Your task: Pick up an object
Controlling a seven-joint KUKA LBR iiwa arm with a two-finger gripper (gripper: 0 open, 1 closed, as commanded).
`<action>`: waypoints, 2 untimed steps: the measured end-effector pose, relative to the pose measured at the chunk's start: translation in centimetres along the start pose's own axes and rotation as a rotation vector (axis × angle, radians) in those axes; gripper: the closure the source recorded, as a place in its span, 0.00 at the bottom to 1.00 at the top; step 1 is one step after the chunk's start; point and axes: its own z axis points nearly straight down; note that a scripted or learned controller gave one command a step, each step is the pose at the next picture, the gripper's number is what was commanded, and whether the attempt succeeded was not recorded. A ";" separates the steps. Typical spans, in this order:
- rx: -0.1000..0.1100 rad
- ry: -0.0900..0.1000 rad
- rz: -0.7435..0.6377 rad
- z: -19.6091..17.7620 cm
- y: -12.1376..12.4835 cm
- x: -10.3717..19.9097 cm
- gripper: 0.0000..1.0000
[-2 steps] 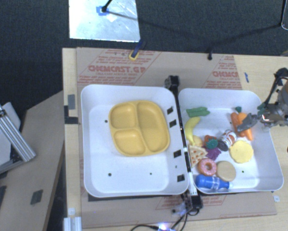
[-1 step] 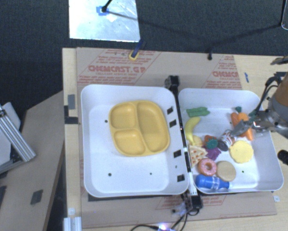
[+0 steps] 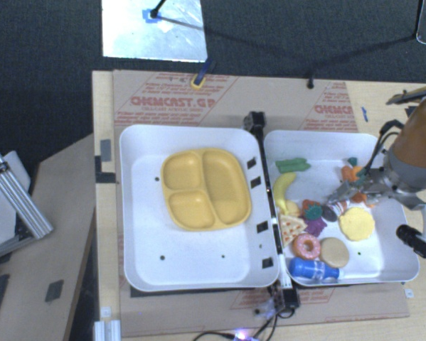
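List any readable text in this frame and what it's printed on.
"CHEMCAST GP", red print, on the brown protective sheet behind the left bin.
"CHEMCAST" again on that sheet behind the right bin; its last letters and anything after them are blurred.
More red print along the sheet's front edge is too small and cut off to read.
No legible print on the yellow divided plate, the toy food or the claw.

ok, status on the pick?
End effector low in right bin, amid toys. Nothing seen gripped. Yellow disc and banana nearby. Yellow tray in left bin.
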 end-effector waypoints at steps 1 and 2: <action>-0.002 0.000 -0.005 2.5 0.7 0.2 0.00; 0.012 0.000 -0.001 2.0 0.2 0.0 1.00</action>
